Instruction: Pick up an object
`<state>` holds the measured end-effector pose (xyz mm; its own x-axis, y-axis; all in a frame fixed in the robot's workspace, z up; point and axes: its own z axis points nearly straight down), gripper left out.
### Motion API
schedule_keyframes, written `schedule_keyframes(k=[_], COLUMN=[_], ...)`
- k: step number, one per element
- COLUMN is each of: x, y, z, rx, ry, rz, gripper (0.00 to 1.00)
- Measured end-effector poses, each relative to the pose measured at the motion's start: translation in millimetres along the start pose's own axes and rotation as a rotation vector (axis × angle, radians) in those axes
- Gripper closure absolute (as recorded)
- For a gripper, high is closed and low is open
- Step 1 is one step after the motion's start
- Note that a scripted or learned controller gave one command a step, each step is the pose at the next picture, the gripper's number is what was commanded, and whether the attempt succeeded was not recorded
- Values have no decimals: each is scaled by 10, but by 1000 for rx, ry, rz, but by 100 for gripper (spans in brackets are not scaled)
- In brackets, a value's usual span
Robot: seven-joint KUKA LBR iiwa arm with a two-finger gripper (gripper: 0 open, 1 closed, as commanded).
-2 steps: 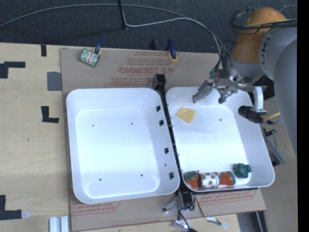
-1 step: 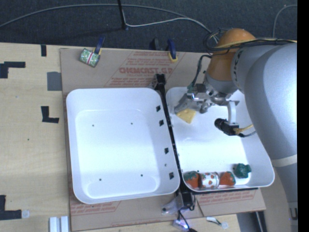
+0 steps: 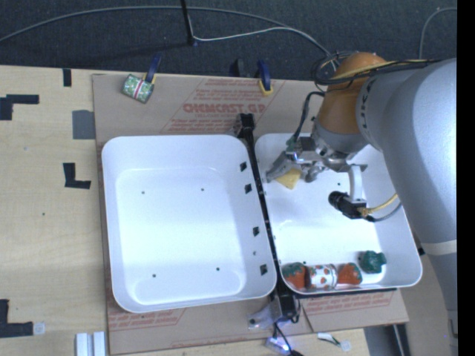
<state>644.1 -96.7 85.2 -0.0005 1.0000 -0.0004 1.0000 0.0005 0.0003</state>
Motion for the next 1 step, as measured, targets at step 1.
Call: schedule_keyframes(k=[1], x=[-207], y=[-27], z=[-4], rx=[-1], ry=[0], rz=[1], gripper=[0])
